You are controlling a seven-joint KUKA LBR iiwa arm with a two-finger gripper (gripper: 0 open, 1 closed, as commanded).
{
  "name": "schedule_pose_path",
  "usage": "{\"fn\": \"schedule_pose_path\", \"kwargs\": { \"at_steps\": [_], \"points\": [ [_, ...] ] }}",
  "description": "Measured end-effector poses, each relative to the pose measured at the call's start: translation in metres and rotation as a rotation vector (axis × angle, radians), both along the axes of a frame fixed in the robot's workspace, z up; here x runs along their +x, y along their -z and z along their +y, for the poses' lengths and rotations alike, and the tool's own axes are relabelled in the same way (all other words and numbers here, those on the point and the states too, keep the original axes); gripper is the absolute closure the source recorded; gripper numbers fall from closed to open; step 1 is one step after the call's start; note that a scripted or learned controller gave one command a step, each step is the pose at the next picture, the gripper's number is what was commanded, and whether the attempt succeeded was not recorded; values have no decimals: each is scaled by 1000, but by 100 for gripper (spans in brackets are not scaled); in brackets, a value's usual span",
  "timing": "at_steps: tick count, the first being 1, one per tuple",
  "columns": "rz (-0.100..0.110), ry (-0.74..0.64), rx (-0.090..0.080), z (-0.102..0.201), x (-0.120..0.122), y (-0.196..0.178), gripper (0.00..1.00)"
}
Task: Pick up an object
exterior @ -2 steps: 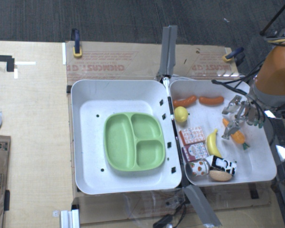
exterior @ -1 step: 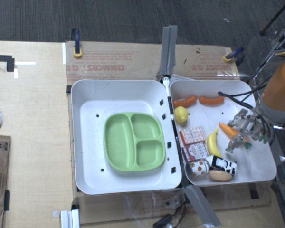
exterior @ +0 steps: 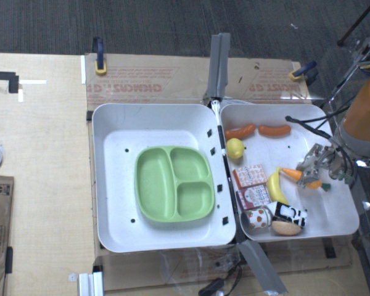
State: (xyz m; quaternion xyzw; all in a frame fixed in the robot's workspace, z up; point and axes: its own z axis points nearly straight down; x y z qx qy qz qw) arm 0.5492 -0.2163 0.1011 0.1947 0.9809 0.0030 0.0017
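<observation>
Looking down from the overhead camera, there are two white bins side by side on the bench. The left bin has a green divided plate sitting flat in the middle of it. The right bin is where all the small stuff is: two orange sausages lying end to end along the far wall, a yellow lemon just below them near the divider, a couple of red-and-white packets stacked along the left side, a banana right beside those, and then a little cluster at the near edge, a spotted mug, a black-and-white thing and a brown bread roll pretty much touching each other. An orange carrot lies just right of the banana. The gripper comes in from the right and sits low over the right side of that bin, right next to the carrot's end, with something orange under it too. Honestly can't tell from this angle whether it's clenched, released, or has hold of anything.
</observation>
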Motion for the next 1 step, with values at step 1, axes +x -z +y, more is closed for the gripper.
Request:
{"fn": "schedule_pose_path", "kwargs": {
  "at_steps": [1],
  "points": [
    [2,183,-6,10,-3,-115,100]
  ]
}}
